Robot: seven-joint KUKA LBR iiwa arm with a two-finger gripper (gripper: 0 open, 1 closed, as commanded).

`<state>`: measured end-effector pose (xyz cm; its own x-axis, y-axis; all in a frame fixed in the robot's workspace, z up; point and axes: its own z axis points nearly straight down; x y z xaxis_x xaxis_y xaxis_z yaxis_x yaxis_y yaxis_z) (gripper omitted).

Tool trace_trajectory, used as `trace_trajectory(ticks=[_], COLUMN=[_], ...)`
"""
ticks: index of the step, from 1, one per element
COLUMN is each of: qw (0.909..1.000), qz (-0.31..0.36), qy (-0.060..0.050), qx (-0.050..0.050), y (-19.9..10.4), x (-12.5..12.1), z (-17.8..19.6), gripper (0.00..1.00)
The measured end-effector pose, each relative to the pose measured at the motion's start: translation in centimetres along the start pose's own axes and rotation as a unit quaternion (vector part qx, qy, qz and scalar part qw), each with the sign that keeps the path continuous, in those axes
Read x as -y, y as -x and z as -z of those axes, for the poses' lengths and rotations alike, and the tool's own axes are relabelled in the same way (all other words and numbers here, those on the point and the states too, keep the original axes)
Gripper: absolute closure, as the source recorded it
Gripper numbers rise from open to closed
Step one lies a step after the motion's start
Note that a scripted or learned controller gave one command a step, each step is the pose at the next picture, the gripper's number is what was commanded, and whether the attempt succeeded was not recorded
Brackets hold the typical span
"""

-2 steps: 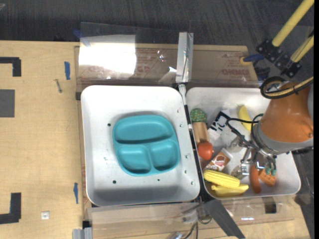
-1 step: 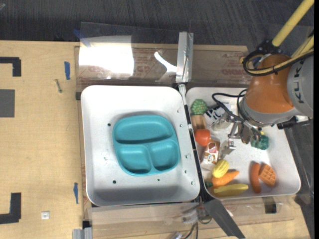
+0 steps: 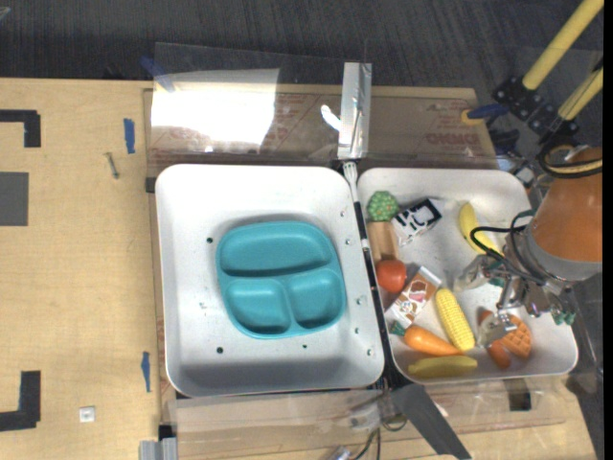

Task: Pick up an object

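A: Item 1, gripper (image 3: 508, 316). Loc: low in the right bin (image 3: 498, 185), near its right-hand wall. Jaws: can't tell whether spread or pressed together; wrist hardware and cables blur that spot.

B: Anything pinched?

A: Nothing visibly betw. them. Closest item: orange waffle-like toy (image 3: 510, 341), just below and beside the tip. Looks like the pick target, my guess.

B: Next ring out?

A: Corn cob (image 3: 454, 318) to the left, carrot (image 3: 431, 340) and yellow-green pod (image 3: 442, 365) along the near wall. Further: tomato (image 3: 391, 276), small printed carton (image 3: 412, 300), banana (image 3: 466, 226), green broccoli-type piece (image 3: 382, 205), black-and-white card (image 3: 419, 216). Left bin (image 3: 182, 257): teal divided tray (image 3: 281, 276).

B: Technique note?

A: Approx. centre over the toy, descend straight, keep clear of the bin wall and the corn. Close only once the toy sits betw. the jaws; lift slow, check it comes along.
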<state>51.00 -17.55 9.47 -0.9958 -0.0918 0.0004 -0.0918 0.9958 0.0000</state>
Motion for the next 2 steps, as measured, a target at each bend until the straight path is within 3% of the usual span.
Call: trace_trajectory(ticks=[1, 2], qw=[0.9963, 0.9996], qz=[0.085, 0.029], qy=[0.002, -0.001], qx=[-0.015, 0.001], y=[12.4, 2.8], x=[-3.8, -2.5], z=[-0.9, -0.7], gripper=[0.00, 0.00])
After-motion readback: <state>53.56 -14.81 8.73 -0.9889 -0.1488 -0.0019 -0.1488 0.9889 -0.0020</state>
